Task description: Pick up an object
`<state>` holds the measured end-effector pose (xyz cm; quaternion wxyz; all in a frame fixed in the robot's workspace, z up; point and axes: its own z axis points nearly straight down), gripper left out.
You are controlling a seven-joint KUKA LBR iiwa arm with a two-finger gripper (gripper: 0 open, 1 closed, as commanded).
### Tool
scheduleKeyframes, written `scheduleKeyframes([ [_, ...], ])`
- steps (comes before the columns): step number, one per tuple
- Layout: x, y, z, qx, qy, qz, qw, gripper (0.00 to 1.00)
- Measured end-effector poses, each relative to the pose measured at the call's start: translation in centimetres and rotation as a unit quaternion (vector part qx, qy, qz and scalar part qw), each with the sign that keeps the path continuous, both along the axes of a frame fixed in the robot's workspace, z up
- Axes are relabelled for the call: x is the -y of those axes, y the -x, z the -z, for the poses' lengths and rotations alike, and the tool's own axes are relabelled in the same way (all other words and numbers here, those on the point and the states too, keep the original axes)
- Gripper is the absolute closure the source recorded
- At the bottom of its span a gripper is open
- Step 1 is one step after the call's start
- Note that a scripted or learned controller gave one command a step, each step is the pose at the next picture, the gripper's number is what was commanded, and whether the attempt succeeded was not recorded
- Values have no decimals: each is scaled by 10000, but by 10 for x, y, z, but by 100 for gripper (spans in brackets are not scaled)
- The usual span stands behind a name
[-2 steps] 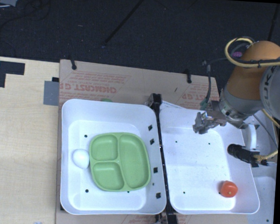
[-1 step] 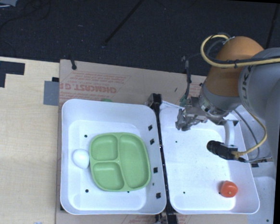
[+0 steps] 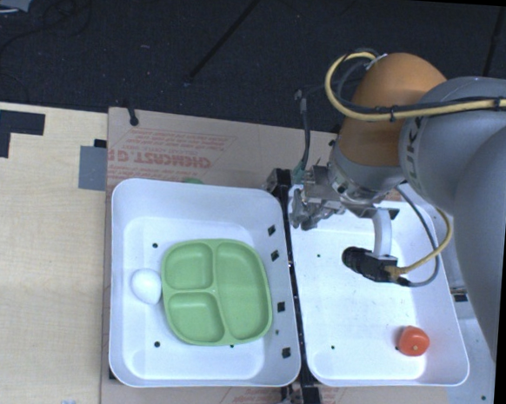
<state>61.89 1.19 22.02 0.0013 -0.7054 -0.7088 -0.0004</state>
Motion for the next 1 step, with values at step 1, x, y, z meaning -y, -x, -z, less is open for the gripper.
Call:
scheduleKeyframes([
  [1,-60,-2,-8,-4,2,-2,10000,100],
])
